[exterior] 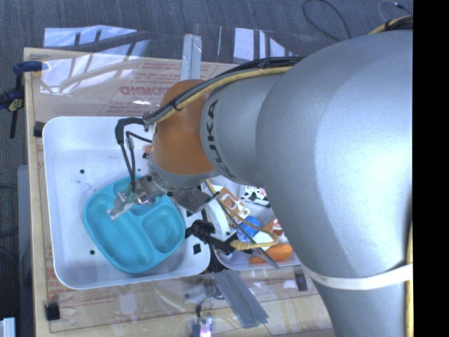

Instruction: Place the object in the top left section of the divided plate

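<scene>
Blue divided plate (140,234) sits in left white bin (63,188), open floor betw. plate & bin's far rim. Gripper (130,201) over plate's upper-left section, pinching a small clear-ish object (121,206). Right bin (242,262) w/ clutter just beside plate; wood bench (105,83) beyond.

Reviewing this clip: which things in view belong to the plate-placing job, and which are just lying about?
Job:
- blue divided plate in the left bin
- gripper, over the plate's upper part
- pale object at the gripper, too blurred to identify

Lying about:
- jumble of small items in the right bin, largely hidden by the arm
- orange item among them
</scene>
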### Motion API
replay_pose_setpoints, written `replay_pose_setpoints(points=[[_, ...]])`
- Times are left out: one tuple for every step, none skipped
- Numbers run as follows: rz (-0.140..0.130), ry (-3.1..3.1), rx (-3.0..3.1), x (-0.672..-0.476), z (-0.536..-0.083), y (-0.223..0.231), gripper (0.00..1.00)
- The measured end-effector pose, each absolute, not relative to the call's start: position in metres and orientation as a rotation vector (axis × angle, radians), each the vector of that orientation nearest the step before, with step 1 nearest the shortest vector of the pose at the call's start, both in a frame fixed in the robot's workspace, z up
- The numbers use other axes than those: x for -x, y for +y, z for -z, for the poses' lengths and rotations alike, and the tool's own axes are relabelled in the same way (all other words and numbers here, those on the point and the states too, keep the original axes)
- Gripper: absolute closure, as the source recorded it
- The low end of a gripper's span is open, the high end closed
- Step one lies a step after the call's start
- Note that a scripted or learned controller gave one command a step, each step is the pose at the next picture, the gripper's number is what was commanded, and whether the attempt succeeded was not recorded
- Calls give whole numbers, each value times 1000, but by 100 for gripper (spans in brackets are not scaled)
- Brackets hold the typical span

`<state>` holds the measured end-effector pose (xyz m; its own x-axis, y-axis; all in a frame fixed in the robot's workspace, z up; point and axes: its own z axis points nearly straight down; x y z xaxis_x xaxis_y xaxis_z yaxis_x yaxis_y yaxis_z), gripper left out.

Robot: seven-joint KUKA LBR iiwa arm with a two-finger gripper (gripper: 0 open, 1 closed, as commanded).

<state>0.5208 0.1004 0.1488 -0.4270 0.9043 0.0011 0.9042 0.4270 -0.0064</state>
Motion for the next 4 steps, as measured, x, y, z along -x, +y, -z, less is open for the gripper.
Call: replay_pose_setpoints(points=[[16,-2340,2098,-595,-97,106,0],[-5,-2262,2176,-609,-160,162,0],[-16,-2271,2160,-608,-168,164,100],[-15,-1876,2514,-541,-140,194,100]])
